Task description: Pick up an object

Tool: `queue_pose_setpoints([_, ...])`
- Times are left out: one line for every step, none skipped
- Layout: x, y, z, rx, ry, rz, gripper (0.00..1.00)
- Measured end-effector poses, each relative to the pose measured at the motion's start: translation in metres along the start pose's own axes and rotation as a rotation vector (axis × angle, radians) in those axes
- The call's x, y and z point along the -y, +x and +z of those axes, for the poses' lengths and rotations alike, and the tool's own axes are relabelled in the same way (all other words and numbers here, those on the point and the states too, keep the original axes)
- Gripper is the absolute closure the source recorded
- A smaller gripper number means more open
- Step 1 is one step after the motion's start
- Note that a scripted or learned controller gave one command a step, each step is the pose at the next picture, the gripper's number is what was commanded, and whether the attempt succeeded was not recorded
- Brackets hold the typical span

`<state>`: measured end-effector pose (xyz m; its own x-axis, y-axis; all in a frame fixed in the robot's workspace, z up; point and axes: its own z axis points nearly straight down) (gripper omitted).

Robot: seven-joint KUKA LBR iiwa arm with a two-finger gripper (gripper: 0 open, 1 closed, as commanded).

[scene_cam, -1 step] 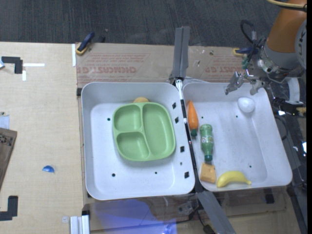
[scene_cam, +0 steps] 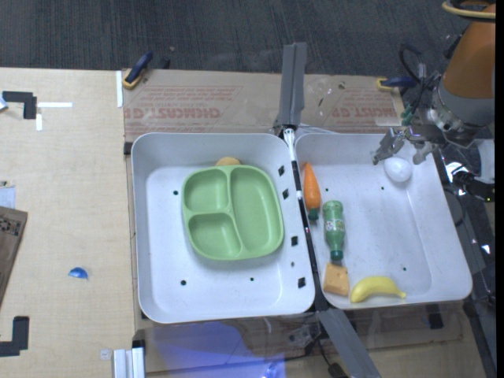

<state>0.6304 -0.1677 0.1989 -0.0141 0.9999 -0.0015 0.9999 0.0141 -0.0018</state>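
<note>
Arm over right bin, gripper (scene_cam: 402,150) at far right corner above a white ball (scene_cam: 398,170).

Camera view: the gripper hangs just beside the ball, its fingers spread with nothing between them; the ball lies on the bin floor, so no pick has been made. The right bin (scene_cam: 429,235) also holds a carrot (scene_cam: 311,187) and a green bottle (scene_cam: 334,227) along its left wall, then a cheese wedge (scene_cam: 336,279) and a banana (scene_cam: 376,289) at the near edge. These lie loose and apart, probably scattered to give the fingers room around each. The left bin (scene_cam: 157,235) holds a green tray (scene_cam: 233,212) with something orange (scene_cam: 228,162) just behind it. The ball looks the likeliest target, being nearest the open fingers.
</note>
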Motion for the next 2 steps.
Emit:
queue_pose_setpoints([-0.025, -0.016, 0.069, 0.006, -0.028, -0.122, 0.0])
queue_pose_setpoints([0.0, 0.034, 0.107, -0.001, -0.002, -0.223, 0.0])
